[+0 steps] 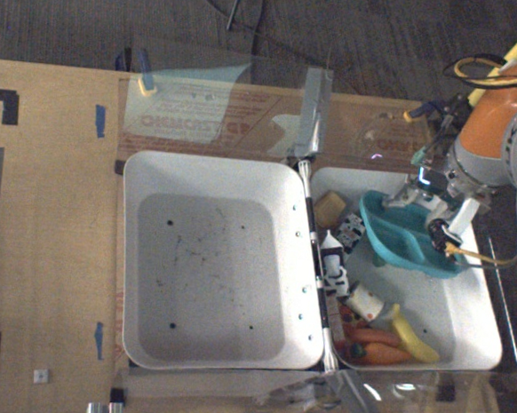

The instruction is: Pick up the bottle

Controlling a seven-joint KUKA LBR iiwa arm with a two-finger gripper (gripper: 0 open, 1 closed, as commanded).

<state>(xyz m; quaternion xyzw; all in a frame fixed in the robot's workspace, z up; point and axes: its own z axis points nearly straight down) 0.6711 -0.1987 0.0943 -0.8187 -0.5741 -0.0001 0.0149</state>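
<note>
Gripper above teal tray; finger state cannot be determined

Bottle lies against the right bin's left wall, well apart; wall contact and adjacent clutter may block finger entry

We are seeing two white bins sitting side by side: the left bin and the right bin. In the right one, a teal dish is leaning (tilted), while a banana and carrots are lying near the front wall.
</note>
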